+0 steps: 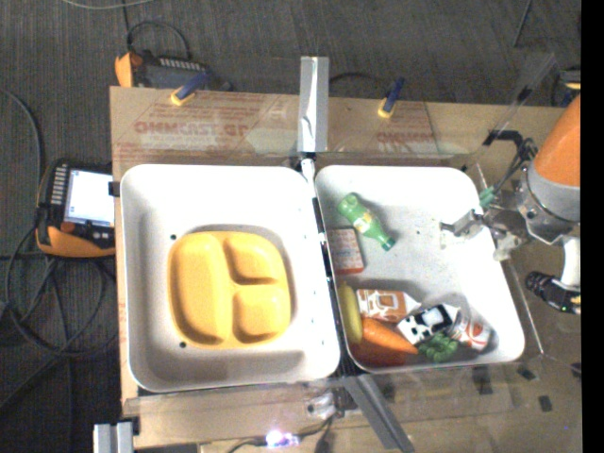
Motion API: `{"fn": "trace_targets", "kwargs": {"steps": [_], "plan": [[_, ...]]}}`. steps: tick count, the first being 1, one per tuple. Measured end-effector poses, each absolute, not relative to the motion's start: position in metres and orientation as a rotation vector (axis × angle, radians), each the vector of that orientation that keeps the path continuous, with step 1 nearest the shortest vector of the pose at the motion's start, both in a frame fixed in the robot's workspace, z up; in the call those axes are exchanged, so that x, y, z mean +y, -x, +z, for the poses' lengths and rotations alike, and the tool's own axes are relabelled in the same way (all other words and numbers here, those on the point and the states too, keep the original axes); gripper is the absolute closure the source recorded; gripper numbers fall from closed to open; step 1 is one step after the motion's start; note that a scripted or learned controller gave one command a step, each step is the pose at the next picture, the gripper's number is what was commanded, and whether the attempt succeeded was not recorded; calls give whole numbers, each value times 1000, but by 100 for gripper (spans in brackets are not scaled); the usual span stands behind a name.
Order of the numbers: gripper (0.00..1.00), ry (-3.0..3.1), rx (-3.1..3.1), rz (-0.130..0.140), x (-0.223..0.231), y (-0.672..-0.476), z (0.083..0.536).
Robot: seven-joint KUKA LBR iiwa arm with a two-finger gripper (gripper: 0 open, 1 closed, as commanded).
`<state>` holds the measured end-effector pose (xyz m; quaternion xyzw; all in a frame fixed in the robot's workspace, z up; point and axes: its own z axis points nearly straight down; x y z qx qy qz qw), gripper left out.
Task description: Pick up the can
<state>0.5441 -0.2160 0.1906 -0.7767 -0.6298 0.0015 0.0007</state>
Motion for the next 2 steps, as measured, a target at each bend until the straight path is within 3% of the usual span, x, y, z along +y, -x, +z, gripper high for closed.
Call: {"fn": "trace_targets", "kwargs": {"steps": [1,2], "plan": [[0,2392,-2035,-20,-203,-490,89],[0,2391,-2025,-25,-206,-491,90]]}}
